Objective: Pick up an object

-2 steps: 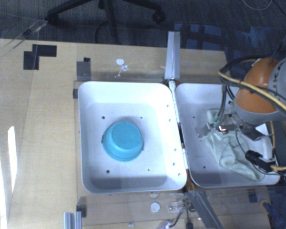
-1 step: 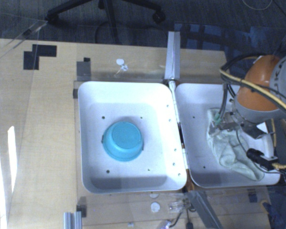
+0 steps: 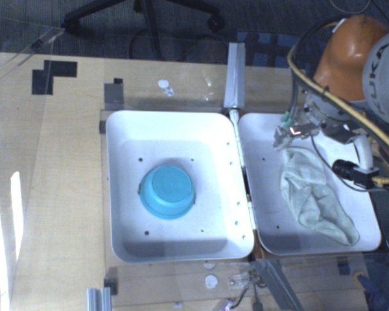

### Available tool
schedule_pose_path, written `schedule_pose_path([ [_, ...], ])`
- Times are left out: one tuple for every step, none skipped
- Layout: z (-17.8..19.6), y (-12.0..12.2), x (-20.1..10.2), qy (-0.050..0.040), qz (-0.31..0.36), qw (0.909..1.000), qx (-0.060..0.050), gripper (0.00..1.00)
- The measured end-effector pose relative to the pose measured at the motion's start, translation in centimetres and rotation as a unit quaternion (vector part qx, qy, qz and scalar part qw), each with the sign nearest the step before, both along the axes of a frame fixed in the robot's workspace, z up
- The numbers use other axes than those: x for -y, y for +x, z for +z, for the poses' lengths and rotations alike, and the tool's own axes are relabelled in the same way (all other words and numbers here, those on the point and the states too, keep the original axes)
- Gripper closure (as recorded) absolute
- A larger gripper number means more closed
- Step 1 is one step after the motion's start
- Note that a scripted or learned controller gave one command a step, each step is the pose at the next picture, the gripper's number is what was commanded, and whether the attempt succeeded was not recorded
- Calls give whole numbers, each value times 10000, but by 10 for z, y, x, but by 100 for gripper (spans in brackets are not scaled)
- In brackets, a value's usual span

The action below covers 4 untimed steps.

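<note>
With the claw [image 3: 290,133] poised at the upper end of the grey cloth [image 3: 314,196] in the right bin [image 3: 266,173], grip unreadable, best to pinch a raised fold and lift straight up.

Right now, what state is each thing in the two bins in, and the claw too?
Blue bowl: upside down, alone in the left bin.
Grey-green cloth: crumpled, lying in the right bin, its top end right under the claw.
Claw: low over the cloth's top end, in the right bin.
</note>
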<state>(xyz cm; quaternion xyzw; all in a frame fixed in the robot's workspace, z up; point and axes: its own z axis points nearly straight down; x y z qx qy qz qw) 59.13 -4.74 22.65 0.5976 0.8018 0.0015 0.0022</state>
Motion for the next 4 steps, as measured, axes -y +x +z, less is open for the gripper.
schedule_pose_path([
  [51,16,15,-2,-987,9951,-6,100],
  [112,10,26,-1,-974,9952,-1,100],
  [14,73,18,-2,-1401,9901,-22,100],
  [25,74,16,-8,-1362,9907,-4,100],
])
